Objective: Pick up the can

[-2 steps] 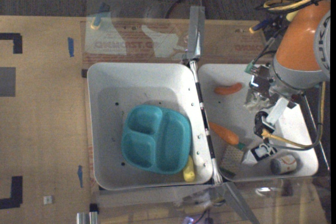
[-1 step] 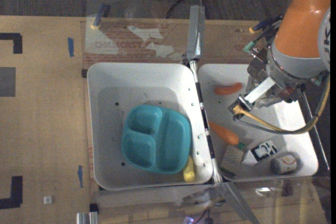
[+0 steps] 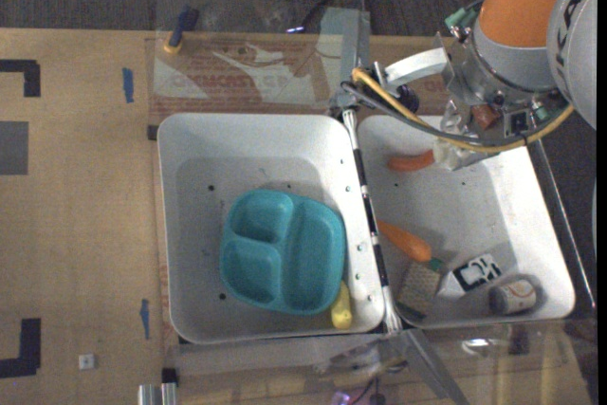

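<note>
At the lower right of the frame, in the near corner of the right bin (image 3: 555, 232), lies what I take to be the can (image 3: 513, 295): a short grey-and-beige cylinder on its side, just beside a small black-and-white object (image 3: 477, 272). Nothing is touching it, so the pick is not yet done.

My tool (image 3: 453, 147) hangs over the far part of that same bin, at the upper right of the frame, close above a long orange piece (image 3: 410, 162) and well apart from the can. Whether it is open or closed I cannot tell; the wrist and its cables hide the tip, and I see nothing held in it.

A second orange piece (image 3: 406, 242) and a speckled pad (image 3: 417, 285) lie between there and the near wall. The left bin (image 3: 180, 204) holds a teal divided tray (image 3: 282, 249) with a yellow piece (image 3: 341, 308) at its edge.

By my reckoning the whole task is left: cross toward the lower right corner, come down over the can, close on it and lift.
</note>
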`<state>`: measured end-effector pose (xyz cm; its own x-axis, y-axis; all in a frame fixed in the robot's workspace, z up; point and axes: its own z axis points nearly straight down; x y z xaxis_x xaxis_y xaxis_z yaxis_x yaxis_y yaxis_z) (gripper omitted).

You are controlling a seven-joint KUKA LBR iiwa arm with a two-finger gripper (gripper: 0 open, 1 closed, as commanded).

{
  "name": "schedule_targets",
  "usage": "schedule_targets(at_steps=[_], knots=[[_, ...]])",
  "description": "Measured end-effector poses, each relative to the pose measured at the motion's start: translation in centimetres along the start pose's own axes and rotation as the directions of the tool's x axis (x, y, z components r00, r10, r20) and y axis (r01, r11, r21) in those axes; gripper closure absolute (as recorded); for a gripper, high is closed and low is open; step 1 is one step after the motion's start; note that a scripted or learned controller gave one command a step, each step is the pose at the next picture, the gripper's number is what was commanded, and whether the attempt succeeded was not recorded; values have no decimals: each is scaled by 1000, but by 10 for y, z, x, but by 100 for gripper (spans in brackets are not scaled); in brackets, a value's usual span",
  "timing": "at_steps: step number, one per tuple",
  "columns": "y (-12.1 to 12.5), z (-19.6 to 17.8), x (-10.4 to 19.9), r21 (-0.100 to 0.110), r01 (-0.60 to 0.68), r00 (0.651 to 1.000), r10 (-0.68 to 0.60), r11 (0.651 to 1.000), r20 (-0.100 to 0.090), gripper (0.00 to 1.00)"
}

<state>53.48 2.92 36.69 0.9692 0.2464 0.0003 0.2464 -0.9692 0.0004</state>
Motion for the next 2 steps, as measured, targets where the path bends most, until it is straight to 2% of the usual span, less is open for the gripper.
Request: schedule_targets(at_steps=[1, 2], knots=[[-51, -37, 51, 0, -25, 1000, 25, 1000, -1, 100], [-51, -37, 51, -1, -24, 1000, 24, 1000, 0, 0]])
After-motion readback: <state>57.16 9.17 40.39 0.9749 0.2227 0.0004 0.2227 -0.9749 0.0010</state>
